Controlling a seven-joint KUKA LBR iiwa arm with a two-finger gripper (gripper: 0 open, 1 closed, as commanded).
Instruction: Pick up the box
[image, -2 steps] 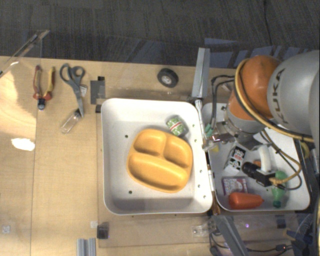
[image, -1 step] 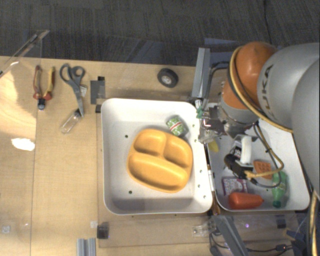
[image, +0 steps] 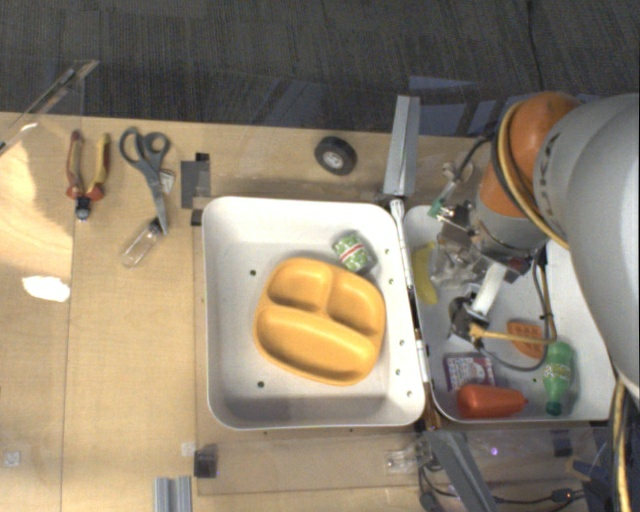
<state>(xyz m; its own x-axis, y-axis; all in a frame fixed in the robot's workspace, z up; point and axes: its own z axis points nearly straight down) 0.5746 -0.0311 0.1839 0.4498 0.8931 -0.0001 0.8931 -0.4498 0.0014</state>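
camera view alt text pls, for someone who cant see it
A grey robot arm's gripper reaches into the right bin among small items, including a small box. The left bin holds a large yellow object and a can.

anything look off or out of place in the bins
Nothing looks spilled or broken. The small can lies on its side in the left bin, beside the big yellow tray. The right bin is cluttered, with the box, an orange item and a green bottle crowded at its near end.

On the surface (image: 120, 400), two bins sit side by side. The left bin (image: 225, 300) holds a bread-shaped toy (image: 320, 318), a can (image: 352, 251) just behind it. Scissors (image: 150, 170) and pliers (image: 85, 170) lie far left.
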